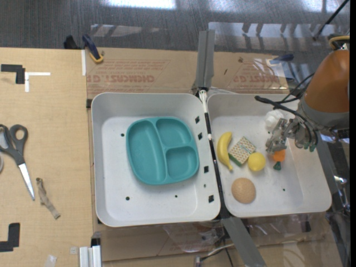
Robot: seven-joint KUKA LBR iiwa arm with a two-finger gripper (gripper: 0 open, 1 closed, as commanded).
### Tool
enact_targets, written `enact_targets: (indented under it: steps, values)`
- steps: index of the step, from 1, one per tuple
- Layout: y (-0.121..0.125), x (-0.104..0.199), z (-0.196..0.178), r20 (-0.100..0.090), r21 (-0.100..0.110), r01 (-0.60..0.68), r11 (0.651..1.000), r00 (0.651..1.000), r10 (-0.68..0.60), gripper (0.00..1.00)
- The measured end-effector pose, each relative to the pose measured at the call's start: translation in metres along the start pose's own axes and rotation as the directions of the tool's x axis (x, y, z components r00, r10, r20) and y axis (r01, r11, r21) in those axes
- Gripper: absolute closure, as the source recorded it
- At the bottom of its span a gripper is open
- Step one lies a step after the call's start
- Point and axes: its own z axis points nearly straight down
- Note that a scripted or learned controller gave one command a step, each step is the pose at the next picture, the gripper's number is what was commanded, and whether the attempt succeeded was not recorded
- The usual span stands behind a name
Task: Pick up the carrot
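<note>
The carrot (278,157) is being seen as a small orange piece lying in the right-hand bin (303,202), toward the right middle of the frame, just right of the lemon (256,162). The gripper (276,143) is being held directly over it, with the metal fingers reaching down to the carrot's upper edge; part of the carrot is being covered by them. Whether the fingers are being spread or pressed together is not being shown clearly at this angle, so it cannot be told, and no grasp is being claimed.

As a judgement, the approach is being counted as largely done: the arm (328,85) is being brought in from the right edge and the tool is being set right at the target. What is being left is the essential part — a firm closing on the carrot and a lift clear of the bin floor. The carrot appears to be resting on the bin, not raised.

Other items are being left in the same bin: a banana (223,148) and a sponge (242,150) to the left of the lemon, and an egg-shaped brown object (243,189) lower down. A teal divided plate (163,151) is being seen in the left bin (108,199).
</note>
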Motion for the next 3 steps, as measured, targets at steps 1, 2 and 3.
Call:
enact_targets:
  steps: [1,2,3]
  values:
    - [0.048,0.022,-0.088,-0.004,-0.002,0.111,0.994,0.994,-0.111,1.0]
    - [-0.003,0.062,0.011,-0.006,-0.003,0.305,0.952,0.952,-0.305,1.0]
    - [-0.05,0.088,-0.143,-0.003,-0.002,0.268,0.964,0.964,-0.268,1.0]
